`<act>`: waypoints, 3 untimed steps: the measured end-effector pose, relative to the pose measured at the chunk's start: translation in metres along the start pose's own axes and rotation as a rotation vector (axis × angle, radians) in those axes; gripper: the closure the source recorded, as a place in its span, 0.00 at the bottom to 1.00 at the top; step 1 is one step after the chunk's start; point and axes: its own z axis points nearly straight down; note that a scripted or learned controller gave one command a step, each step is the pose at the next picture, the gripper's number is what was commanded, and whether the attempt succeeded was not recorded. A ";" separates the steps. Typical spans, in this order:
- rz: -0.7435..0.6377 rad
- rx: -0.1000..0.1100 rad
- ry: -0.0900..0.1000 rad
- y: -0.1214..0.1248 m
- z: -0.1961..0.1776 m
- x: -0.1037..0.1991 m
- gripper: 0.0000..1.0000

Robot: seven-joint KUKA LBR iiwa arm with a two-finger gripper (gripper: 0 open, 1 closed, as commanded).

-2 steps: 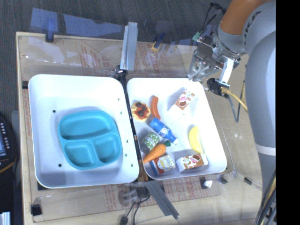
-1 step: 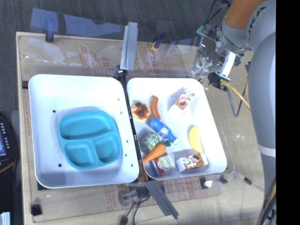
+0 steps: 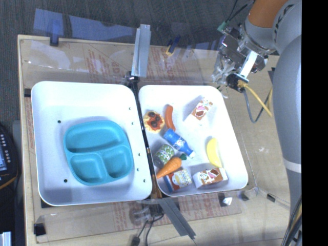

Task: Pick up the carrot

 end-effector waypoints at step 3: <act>0.452 0.001 0.001 -0.013 -0.020 -0.012 1.00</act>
